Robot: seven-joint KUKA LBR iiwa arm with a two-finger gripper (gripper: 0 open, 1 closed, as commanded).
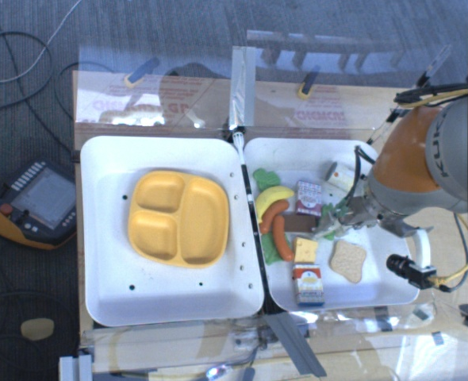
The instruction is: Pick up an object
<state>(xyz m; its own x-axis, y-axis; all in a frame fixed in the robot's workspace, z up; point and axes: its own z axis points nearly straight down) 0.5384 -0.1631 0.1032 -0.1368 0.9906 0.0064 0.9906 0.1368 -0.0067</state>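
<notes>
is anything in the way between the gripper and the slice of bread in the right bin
Nothing visible stands between them. The gripper is low over the right bin, and the bread slice lies just below-right of it, uncovered.

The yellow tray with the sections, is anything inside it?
Nothing that I can see. The yellow tray sits in the left bin, and its three sections look bare. The tray covers the bin floor under it, so whatever lies beneath is hidden.

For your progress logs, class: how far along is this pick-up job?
Done: the arm has reached into the right bin. In hand: the tool sits low among the toy foods, near the brown block. Left: nothing looks lifted; bread and cheese lie flat.
</notes>
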